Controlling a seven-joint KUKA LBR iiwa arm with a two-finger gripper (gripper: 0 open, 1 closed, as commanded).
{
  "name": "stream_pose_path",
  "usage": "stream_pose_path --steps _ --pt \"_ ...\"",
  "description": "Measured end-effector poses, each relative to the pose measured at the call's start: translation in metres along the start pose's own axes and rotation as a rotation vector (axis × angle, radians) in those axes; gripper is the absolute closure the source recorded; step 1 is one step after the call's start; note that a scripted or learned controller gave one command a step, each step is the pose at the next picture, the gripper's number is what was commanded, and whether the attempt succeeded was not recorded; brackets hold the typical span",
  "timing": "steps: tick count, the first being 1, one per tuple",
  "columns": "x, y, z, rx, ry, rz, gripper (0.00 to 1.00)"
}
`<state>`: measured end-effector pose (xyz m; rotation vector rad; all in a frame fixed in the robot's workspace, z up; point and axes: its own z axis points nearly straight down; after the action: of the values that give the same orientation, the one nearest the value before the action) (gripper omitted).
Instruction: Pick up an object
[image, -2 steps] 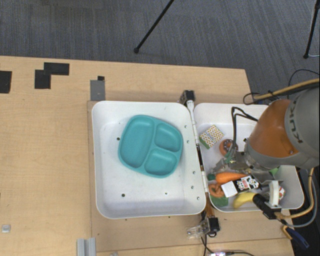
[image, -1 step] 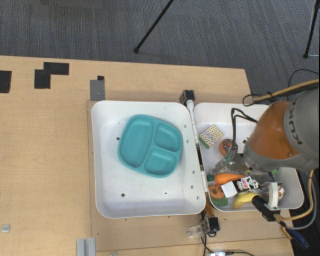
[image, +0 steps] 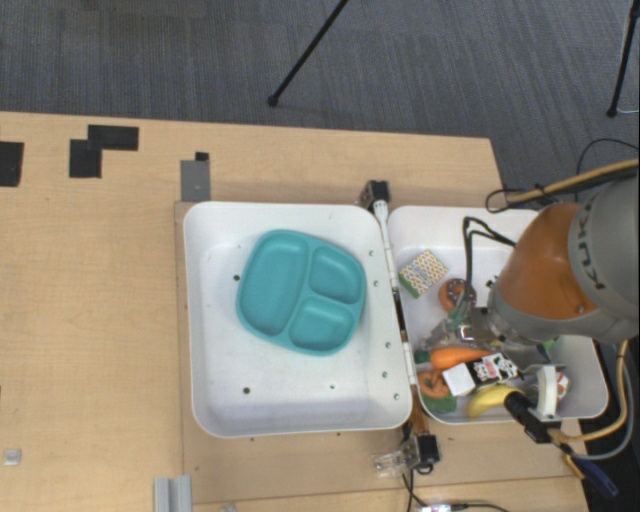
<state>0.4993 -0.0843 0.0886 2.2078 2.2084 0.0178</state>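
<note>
A grey carpeted floor (image: 200, 50) lies behind a light wooden bench (image: 90, 330) that carries two shallow white bins side by side. The left bin (image: 215, 400) holds a teal divided tray (image: 300, 290), lying flat near the bin's middle, its three compartments facing up. The right bin (image: 440, 225) holds a loose heap of small objects along its near side: a patterned packet (image: 424, 270) towards the far left corner, a small round orange-and-red item (image: 456, 293) just beside it, an orange carrot-shaped piece (image: 457, 356), a white block (image: 458, 380) touching it, and a yellow banana-like piece (image: 489, 398) at the near edge. The grey arm with its orange band (image: 540, 270) reaches in from the right and hangs low over this heap, with the gripper (image: 468, 328) down among the objects just above the carrot-shaped piece. How the jaws stand cannot be told from here; nothing is visibly between them.
</note>
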Motion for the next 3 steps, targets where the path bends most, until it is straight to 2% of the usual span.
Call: stream_pose_path --steps 3 --pt "-0.0002 -0.0069 0.0 0.001 0.0 0.002 0.0"
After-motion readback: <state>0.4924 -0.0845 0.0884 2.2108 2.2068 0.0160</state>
